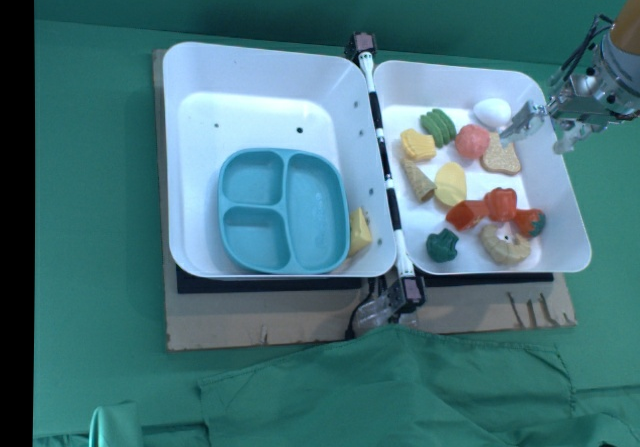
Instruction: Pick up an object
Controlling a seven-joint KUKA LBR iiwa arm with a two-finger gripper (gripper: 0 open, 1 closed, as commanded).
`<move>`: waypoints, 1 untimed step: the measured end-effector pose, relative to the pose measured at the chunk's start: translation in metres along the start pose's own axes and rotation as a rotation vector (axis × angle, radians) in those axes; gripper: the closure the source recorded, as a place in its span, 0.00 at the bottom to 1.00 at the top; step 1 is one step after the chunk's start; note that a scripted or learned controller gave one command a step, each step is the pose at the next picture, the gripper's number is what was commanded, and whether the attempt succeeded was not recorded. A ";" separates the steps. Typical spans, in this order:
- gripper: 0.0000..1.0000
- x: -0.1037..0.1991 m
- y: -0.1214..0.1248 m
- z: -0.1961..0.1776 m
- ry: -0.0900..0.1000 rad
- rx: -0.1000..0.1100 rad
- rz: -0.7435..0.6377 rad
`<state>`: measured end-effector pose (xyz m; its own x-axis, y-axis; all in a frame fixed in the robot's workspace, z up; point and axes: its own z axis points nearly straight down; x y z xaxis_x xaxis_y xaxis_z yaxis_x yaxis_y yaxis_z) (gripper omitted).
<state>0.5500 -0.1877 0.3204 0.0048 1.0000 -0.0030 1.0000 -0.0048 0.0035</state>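
Note:
The right bin (565,235) holds several toy foods: a white egg (491,112), a toast slice (501,156), a pink round fruit (472,141), a green pea pod (438,125), a yellow lemon (451,183), a red pepper (500,203) and a green broccoli (442,246). My gripper (541,132) hovers over the bin's far right corner, just right of the egg and above the toast. Its fingers (520,122) stand apart, open, with nothing between them.
The left bin (200,85) holds a teal divided plate (285,210) and a yellow wedge (358,231) at its right wall. A black and white hinge bar (385,160) runs between the bins. Green cloth (400,385) is bunched in front.

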 end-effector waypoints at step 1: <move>0.00 0.002 0.079 0.051 -0.002 -0.004 -0.004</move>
<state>0.6296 -0.1867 0.2694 0.0004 1.0000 -0.0051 1.0000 -0.0003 0.0070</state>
